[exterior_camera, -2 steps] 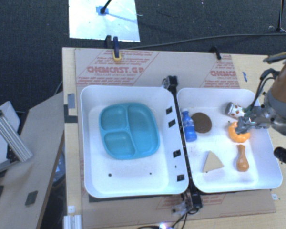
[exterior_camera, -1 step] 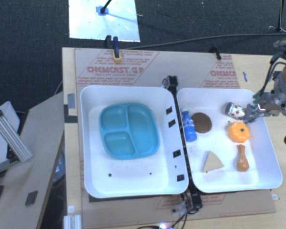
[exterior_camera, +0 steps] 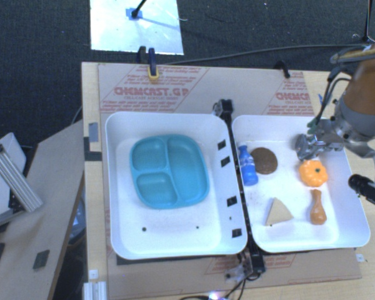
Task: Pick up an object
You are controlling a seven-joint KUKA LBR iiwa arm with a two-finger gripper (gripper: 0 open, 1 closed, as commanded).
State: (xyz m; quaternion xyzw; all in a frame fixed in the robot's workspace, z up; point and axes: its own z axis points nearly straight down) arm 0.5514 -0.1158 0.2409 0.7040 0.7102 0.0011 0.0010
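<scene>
Gripper (exterior_camera: 309,145) is seen at the right bin's (exterior_camera: 356,230) far edge, just above the pumpkin (exterior_camera: 313,173); finger state cannot be told.

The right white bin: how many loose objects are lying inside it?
5. A blue bottle by the left wall, a brown round disc beside it, an orange pumpkin-shaped toy under the gripper, a tan wedge near the front, an orange-brown drumstick-shaped toy right of it.

Overhead slanted view of both bins (exterior_camera: 175,120)
</scene>
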